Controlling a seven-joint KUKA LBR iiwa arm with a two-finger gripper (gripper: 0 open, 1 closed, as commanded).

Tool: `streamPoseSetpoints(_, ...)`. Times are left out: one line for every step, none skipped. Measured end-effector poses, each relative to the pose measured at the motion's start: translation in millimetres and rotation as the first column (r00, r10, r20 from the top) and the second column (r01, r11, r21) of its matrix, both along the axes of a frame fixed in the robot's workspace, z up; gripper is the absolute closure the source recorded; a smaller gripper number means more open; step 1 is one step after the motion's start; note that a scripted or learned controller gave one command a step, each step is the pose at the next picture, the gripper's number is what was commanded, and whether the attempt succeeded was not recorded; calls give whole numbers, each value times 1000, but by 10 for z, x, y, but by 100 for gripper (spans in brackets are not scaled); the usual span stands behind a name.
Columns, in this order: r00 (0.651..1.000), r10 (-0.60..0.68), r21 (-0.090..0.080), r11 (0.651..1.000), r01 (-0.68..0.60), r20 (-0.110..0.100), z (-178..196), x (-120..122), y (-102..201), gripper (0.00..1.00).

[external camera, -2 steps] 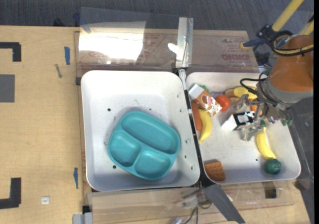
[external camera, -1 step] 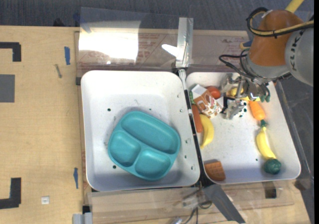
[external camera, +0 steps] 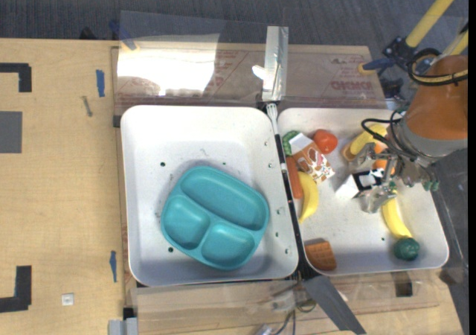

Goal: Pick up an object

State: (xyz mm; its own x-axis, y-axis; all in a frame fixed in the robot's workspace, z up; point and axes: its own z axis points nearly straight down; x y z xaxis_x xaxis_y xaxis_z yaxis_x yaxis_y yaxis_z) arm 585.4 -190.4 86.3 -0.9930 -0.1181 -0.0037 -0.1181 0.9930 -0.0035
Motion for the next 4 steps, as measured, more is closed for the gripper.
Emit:
streamPoseSetpoints(1000, 0, 4, 1000, 0, 3, 2, 542, 398, 0)
streamPoseSetpoints(999, -43, 3, 999, 43, 0, -2, 295, -18, 0)
streamPoseSetpoints(999, -42, 2, 999, 42, 9, 114, 328, -10, 100)
streamPoseSetpoints(993, -116, 4, 993, 116, 13, 1630, 712, 508, 100)
